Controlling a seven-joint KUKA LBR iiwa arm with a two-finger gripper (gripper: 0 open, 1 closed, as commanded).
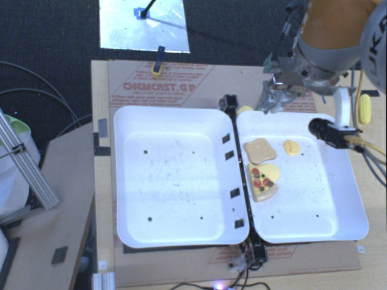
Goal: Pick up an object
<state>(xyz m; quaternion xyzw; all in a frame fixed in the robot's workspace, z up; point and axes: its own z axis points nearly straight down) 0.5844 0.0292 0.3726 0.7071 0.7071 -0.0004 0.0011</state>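
Note:
Three small objects lie in the right bin (338,210) near its left wall: a tan toast slice (260,151), a yellow pizza slice with red dots (265,182) just below it, and a small yellow piece (291,147) to the right of the toast. A pale yellow round object (245,110) sits outside the bins at the back, by the divider. My gripper (270,101) hangs above the right bin's back edge, higher than the objects and behind the toast. Nothing shows between its fingers.
The left bin (175,174) lies beside the right one, joined by a black clipped divider (239,174). A black cylindrical part (326,132) and cables jut over the right bin's back right. A silver plate (144,16) lies beyond the bench.

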